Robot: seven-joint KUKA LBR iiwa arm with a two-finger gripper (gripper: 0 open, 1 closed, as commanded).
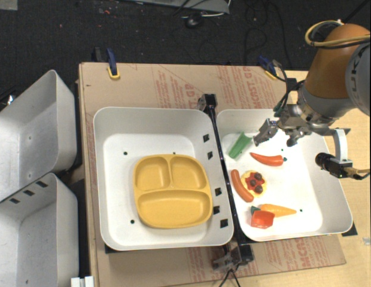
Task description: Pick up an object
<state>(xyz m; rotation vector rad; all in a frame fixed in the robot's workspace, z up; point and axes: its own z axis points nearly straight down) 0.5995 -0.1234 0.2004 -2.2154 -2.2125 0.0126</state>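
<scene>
The right bin (329,211) holds several toy foods: a green piece (239,145), a red chili pepper (267,158), a sausage (240,185), a small pizza-like piece (255,183), a carrot (277,209) and a red piece (262,219). My gripper (279,134) hovers over the back of the right bin, above and just behind the chili. Its two fingers (263,132) stand spread apart with nothing between them.
The left bin (108,160) bears a yellow divided plate (172,191). A black divider (216,154) runs between the bins. Two spare white bins (30,160) lie off the bench at the left. A black fitting (332,163) sits at the right bin's right rim.
</scene>
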